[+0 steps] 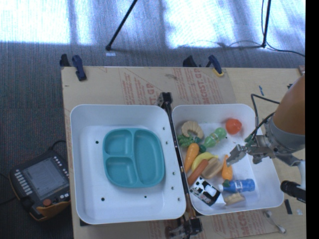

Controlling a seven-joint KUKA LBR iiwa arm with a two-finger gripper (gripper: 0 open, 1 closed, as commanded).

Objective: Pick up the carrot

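Carrot [191, 156] lies near the left wall of the right bin [264, 195], leafy end toward the far edge, touching a banana [201, 160] and a sausage [197, 172]. We see our gripper [234, 156] low over the bin's middle, fingers spread apart, clamped on nothing, just beside a small orange piece [227, 171]. A teal plate [133, 157] sits in the left bin [84, 183].
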